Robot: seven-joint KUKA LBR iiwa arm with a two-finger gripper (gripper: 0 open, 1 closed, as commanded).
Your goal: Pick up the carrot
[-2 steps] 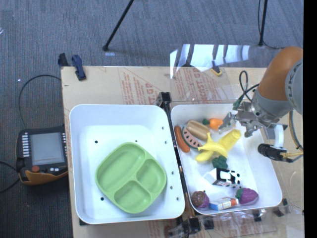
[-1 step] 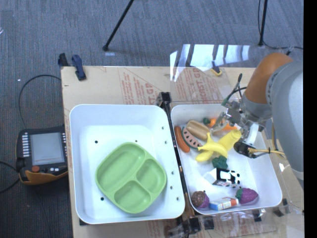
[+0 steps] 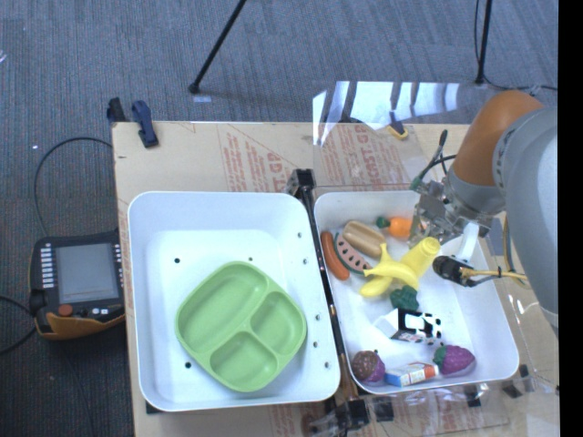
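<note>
The carrot [image 3: 398, 227] is a small orange piece with a green tip. It lies in the right bin [image 3: 496, 321] near the far wall, just behind a hot dog bun. My gripper [image 3: 430, 218] hangs low over the bin immediately to the right of the carrot, above the upper end of a yellow banana [image 3: 401, 264]. Dark wrist hardware covers the tool's lower end, and nothing shows held in it.
The right bin also holds a hot dog [image 3: 362, 241], a sausage [image 3: 332, 255], broccoli [image 3: 404, 297], a black and white block [image 3: 417, 324], purple grapes [image 3: 458, 360] and a small tube [image 3: 412, 374]. A green divided plate [image 3: 241, 326] lies in the left bin [image 3: 159, 244].
</note>
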